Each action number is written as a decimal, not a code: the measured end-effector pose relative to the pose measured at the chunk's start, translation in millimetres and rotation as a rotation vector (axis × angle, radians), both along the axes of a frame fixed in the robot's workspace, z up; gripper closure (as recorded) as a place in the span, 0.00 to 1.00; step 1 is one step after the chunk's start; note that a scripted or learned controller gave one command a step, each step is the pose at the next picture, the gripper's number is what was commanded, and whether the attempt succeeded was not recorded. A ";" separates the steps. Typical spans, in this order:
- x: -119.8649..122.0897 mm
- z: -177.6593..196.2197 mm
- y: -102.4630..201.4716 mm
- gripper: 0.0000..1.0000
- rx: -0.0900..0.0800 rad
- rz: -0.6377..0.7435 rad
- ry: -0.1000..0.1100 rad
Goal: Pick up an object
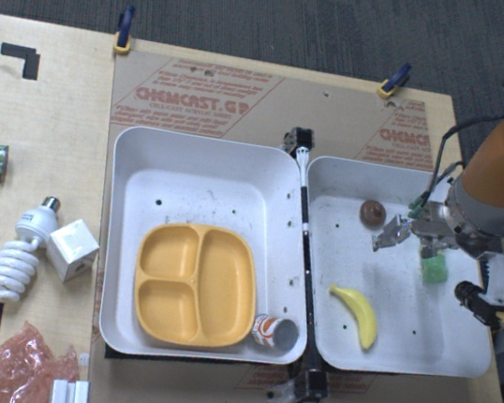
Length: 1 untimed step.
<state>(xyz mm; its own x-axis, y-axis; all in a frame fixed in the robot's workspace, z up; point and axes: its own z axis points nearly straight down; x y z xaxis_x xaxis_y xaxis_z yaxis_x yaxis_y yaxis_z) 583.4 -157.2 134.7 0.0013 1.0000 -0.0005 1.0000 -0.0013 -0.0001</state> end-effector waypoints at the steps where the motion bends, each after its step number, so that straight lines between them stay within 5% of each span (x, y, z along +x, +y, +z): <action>1: -41.2 -42.2 26.6 0.00 0.000 -0.001 -0.001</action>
<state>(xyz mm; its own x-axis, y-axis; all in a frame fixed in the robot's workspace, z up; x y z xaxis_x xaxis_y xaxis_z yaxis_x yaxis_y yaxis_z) 542.2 -130.6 92.6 0.0022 1.0000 -0.0003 1.0000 -0.0022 0.0005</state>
